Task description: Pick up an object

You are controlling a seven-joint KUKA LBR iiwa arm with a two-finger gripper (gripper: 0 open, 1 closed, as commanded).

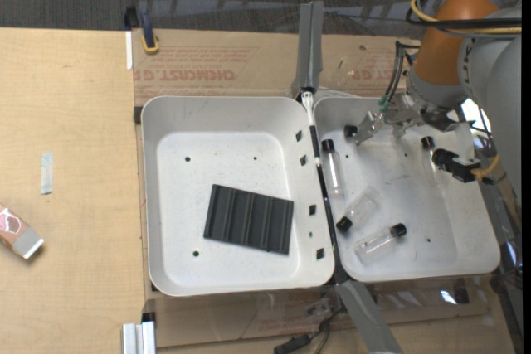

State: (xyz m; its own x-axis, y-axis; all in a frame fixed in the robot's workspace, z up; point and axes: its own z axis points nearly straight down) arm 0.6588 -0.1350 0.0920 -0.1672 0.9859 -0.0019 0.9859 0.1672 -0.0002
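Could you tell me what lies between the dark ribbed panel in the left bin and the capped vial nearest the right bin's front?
The camera view shows the two bins' adjoining rims between the dark ribbed panel and the capped vial.

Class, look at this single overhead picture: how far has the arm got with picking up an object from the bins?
Done: the arm has reached over the right bin. In hand: nothing visibly lifted; the end effector sits near the bin's far edge. Left: grasping and raising an item; the clear vials and the dark ribbed block lie in their bins.

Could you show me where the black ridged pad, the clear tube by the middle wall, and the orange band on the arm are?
Pad [250,219]: camera view, centre of its ridged top, in the left bin.
Tube [333,169]: camera view, middle of its clear body, in the right bin.
Orange band [448,37]: camera view, its rounded front face.
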